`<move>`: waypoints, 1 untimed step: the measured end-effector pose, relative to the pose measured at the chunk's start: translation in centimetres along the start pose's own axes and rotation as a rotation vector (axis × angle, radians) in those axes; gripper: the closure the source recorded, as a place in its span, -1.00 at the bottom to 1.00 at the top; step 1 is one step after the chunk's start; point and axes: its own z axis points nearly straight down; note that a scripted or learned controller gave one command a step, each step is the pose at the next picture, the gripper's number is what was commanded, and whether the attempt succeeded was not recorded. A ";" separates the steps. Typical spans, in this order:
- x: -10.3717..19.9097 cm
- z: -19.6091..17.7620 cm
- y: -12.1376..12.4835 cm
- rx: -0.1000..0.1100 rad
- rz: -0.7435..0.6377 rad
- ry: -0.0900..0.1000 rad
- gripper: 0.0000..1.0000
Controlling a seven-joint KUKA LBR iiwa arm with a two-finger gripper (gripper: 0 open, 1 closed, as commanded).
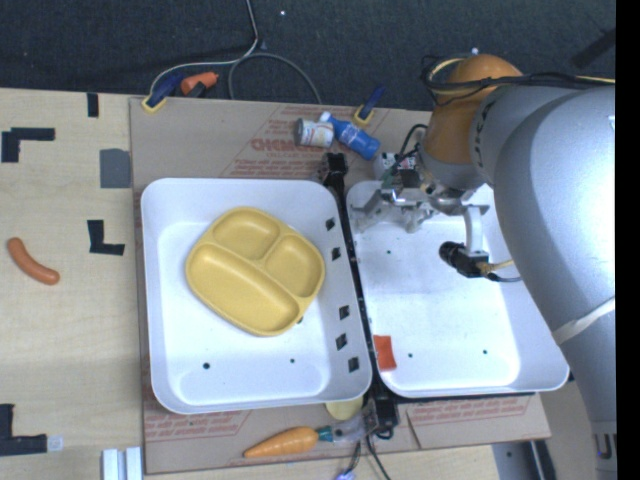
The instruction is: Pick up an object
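A yellow divided plate (pixel 257 268) lies in the left bin (pixel 165 358), a little above its middle. A small orange-red block (pixel 383 351) rests by the left wall of the right bin (pixel 500 368). My gripper (pixel 398 206) hangs over the far left corner of the right bin, close to the wall between the bins. It is well apart from the block and to the right of the plate. The grey arm and its orange band (pixel 465 108) cover the bin's far right part.
Beyond the bins lie a white and blue bottle (pixel 338 133) and a yellow-orange clamp (pixel 180 86) with a cable. A toy carrot (pixel 285 442) lies in front of the bins. On the bench at far left sits a small sausage (pixel 32 260).
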 end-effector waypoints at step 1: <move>0.1 0.0 0.0 0.000 0.001 -0.002 -1.00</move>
